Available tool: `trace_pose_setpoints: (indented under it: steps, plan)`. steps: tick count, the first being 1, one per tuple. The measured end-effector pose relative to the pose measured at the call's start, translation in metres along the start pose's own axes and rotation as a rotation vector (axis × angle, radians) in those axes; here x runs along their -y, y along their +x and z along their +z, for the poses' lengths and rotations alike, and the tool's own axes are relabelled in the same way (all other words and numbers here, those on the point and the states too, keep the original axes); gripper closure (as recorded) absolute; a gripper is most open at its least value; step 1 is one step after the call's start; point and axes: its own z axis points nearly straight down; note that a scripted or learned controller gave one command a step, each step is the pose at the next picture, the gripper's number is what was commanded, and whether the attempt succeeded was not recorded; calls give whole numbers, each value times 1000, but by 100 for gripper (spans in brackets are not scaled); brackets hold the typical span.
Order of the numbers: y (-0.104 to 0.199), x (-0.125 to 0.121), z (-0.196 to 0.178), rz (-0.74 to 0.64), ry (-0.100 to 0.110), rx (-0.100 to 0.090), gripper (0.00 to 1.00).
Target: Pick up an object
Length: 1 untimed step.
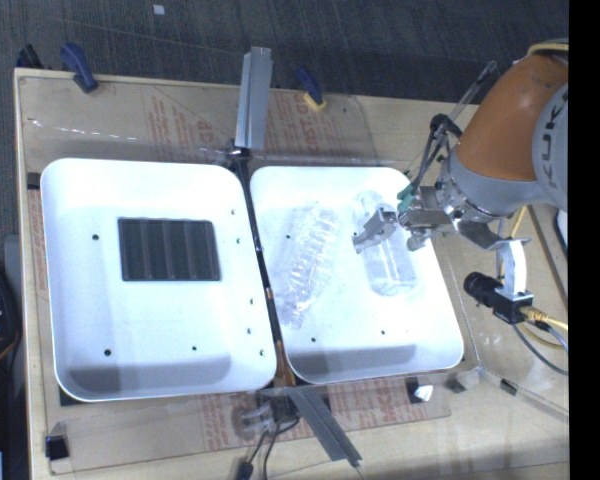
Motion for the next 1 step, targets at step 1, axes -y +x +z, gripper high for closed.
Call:
trace_pose_setpoints:
  steps: [1]
  plan:
    - [-25,-20,20,62,-2,2,0]
